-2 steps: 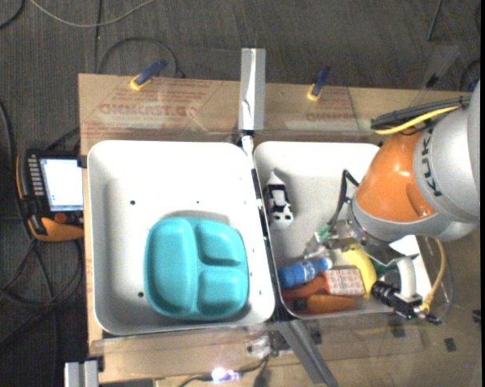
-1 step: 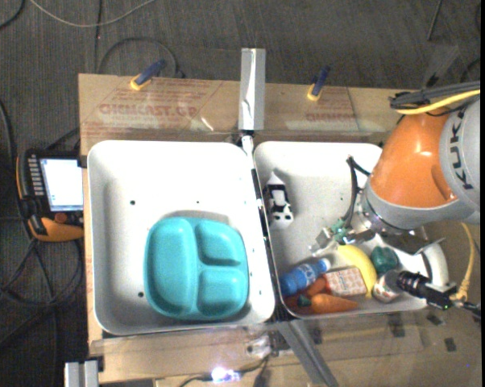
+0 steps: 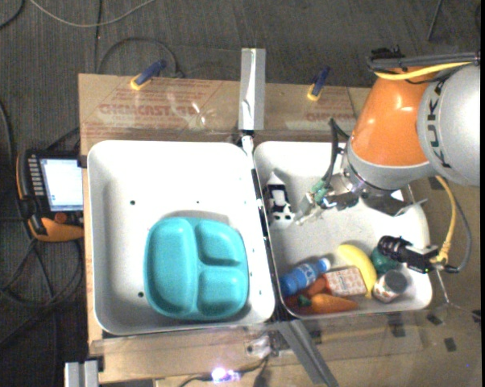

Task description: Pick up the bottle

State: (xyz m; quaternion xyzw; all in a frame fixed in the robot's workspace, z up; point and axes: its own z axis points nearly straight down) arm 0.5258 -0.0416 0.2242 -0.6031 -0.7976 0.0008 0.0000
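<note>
The bottle [image 3: 301,277] is blue with a pale cap and lies on its side near the front left of the right bin [image 3: 307,164]. My gripper [image 3: 313,205] hangs over the middle of that bin, behind the bottle and apart from it. Nothing shows in its grasp. The grey arm with its orange band comes in from the right and hides part of the bin's back right.
Beside the bottle lie a carrot [image 3: 333,302], a small box [image 3: 345,281], a banana [image 3: 357,260], a teal thing [image 3: 381,260] and a can [image 3: 390,285]. A black-and-white item [image 3: 278,201] stands by the bin's left wall. The left bin [image 3: 113,176] holds a teal divided plate [image 3: 197,268].
</note>
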